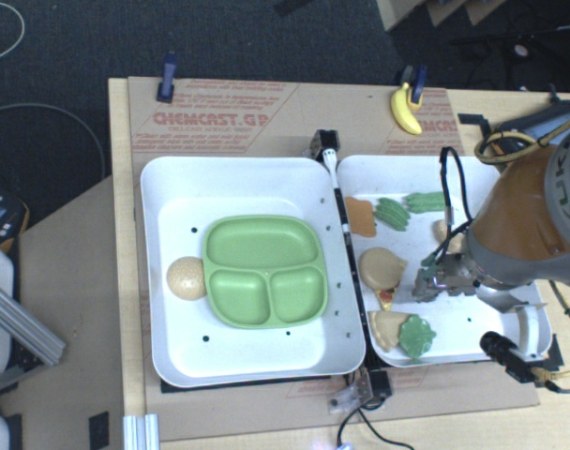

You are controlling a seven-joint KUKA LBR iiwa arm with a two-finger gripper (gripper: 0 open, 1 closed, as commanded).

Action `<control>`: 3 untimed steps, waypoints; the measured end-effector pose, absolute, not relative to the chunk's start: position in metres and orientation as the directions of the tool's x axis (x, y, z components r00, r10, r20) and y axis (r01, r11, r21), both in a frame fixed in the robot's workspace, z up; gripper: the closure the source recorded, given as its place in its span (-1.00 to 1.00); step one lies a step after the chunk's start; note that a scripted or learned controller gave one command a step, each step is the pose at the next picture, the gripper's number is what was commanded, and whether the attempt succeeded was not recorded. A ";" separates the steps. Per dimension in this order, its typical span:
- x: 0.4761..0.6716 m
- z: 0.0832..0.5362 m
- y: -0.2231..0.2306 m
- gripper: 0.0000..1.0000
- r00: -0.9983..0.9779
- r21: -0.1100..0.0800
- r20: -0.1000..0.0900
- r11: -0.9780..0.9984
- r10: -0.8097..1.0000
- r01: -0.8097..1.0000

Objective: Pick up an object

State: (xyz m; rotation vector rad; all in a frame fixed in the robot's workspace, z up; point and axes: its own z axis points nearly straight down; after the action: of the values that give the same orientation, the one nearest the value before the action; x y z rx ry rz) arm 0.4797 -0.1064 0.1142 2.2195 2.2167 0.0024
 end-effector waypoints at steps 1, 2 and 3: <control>0.480 0.124 -0.106 1.00 0.002 0.007 -0.003 -0.002 1.000 1.000; 0.522 0.084 -0.096 1.00 -0.002 0.003 -0.002 0.002 1.000 1.000; 0.521 0.096 -0.097 1.00 -0.001 0.006 -0.003 0.001 1.000 1.000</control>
State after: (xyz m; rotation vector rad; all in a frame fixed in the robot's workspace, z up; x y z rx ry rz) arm 0.5213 -0.0967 0.0962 2.2159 2.2178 0.0027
